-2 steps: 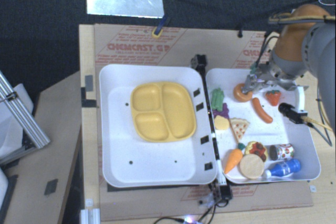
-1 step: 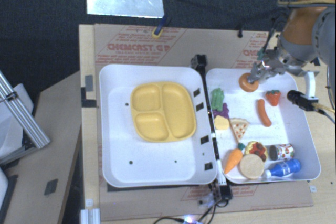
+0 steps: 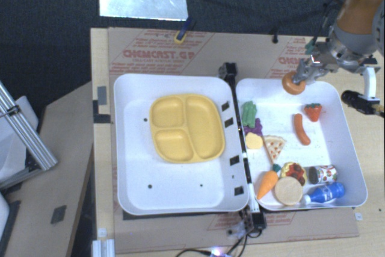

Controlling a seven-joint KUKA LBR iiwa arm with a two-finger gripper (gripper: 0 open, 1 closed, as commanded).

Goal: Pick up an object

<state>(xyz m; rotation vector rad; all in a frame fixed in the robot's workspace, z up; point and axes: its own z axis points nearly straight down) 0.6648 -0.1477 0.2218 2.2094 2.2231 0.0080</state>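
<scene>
The arm, reaching in from the right, is carrying its gripper (image 3: 302,74) above the far edge of the right bin (image 3: 349,147), and an orange doughnut-shaped toy (image 3: 294,85) is hanging between the fingers, which are closing on its upper rim; the toy is sitting clear of the other pieces, so it appears lifted rather than resting. The remaining toy foods are lying scattered in that bin: a strawberry (image 3: 313,111) and a sausage (image 3: 301,129) near the middle, a carrot (image 3: 266,184), a small can (image 3: 325,174) and a blue bottle (image 3: 323,193) along the near wall. The left bin (image 3: 129,147) is holding a yellow divided plate (image 3: 185,128), probably serving as a drop-off place.
</scene>
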